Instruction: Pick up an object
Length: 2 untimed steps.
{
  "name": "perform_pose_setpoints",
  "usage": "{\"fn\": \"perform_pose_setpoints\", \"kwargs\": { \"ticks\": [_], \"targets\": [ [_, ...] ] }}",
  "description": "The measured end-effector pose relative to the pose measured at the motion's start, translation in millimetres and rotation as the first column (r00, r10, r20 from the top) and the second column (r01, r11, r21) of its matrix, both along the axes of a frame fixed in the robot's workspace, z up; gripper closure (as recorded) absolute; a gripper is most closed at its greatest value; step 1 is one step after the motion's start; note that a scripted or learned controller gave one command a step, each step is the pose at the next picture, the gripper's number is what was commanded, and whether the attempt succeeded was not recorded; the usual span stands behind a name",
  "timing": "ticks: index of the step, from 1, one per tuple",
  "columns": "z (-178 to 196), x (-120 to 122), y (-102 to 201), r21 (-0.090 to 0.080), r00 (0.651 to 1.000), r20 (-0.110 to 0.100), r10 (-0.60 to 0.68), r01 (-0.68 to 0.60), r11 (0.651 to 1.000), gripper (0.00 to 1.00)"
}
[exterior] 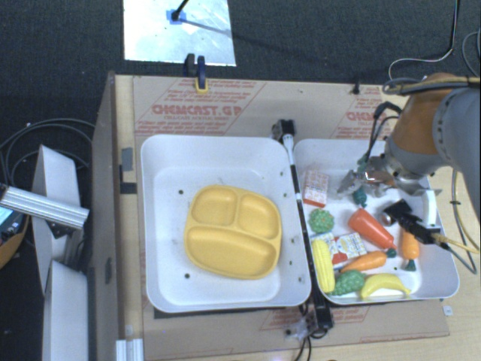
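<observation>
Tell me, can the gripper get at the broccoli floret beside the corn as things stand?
Probably yes. The gripper hangs over the right bin, and the broccoli floret lies down and to its left with nothing on top of it. The corn sits close below it, which might crowd a finger.

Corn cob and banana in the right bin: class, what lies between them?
In the camera view, a green broccoli piece lies between the corn cob and the banana.

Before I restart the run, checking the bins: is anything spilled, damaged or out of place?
Nothing stands out. The yellow divided plate lies flat in the left bin; the toy foods sit loose inside the right bin.
</observation>
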<state>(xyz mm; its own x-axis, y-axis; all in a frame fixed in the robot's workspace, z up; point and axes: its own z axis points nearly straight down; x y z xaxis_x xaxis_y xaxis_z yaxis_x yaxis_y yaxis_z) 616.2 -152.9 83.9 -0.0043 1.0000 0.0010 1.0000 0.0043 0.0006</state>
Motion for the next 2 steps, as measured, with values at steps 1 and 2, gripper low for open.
{"fn": "perform_pose_setpoints", "kwargs": {
  "ticks": [1, 2],
  "targets": [
    [0, -41, 6, -0.001, 1.0, 0.0, -0.003, 0.003, 1.0, 0.0],
    [1, 0, 0, -0.002, 1.0, 0.002, -0.001, 0.001, 1.0, 0.0]
  ]
}}
